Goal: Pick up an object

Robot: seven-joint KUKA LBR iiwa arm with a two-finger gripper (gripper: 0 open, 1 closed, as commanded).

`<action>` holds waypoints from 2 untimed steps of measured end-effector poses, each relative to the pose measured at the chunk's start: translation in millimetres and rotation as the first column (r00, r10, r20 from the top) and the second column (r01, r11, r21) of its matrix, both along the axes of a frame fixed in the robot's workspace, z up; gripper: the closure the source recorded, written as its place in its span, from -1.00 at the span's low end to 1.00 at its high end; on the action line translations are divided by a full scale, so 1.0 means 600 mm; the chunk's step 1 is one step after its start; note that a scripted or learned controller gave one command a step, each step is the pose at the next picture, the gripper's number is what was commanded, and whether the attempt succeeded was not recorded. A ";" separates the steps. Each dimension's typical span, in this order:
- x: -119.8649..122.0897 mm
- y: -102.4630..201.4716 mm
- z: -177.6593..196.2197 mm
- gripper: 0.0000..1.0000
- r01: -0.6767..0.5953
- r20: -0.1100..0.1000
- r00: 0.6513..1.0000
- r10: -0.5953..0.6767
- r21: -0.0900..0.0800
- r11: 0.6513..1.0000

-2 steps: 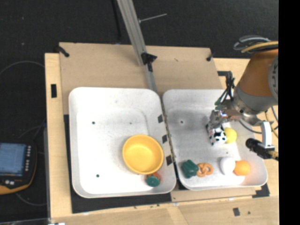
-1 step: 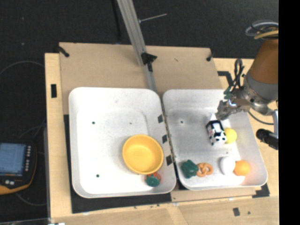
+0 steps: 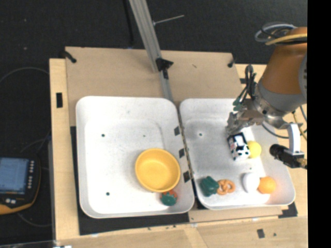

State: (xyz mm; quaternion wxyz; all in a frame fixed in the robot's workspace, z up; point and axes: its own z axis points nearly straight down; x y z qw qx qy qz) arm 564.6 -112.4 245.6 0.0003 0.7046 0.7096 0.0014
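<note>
My gripper (image 3: 237,128) hangs over the right bin (image 3: 207,118), near its right middle, on the grey arm with the orange band. Directly below the gripper's tip is a small black-and-white object (image 3: 238,145); I cannot tell whether the two touch. A yellow ball (image 3: 254,150) rests against that object's right side. Along the right bin's front wall lie a dark green object (image 3: 208,185), an orange pretzel-shaped piece (image 3: 225,186), a white rounded object (image 3: 250,182) and an orange ball (image 3: 267,185).
The left bin (image 3: 103,123) holds a yellow bowl (image 3: 158,169) near its front right and a small green and red object (image 3: 169,198) at the front wall. A slanted metal pole (image 3: 150,35) rises behind the bins. A handheld screen (image 3: 15,182) lies far left.
</note>
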 end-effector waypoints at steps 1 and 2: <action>-0.026 0.085 0.016 1.00 -0.001 -0.001 1.000 0.001 0.001 1.000; -0.036 0.171 0.025 1.00 -0.001 -0.002 1.000 0.001 0.001 1.000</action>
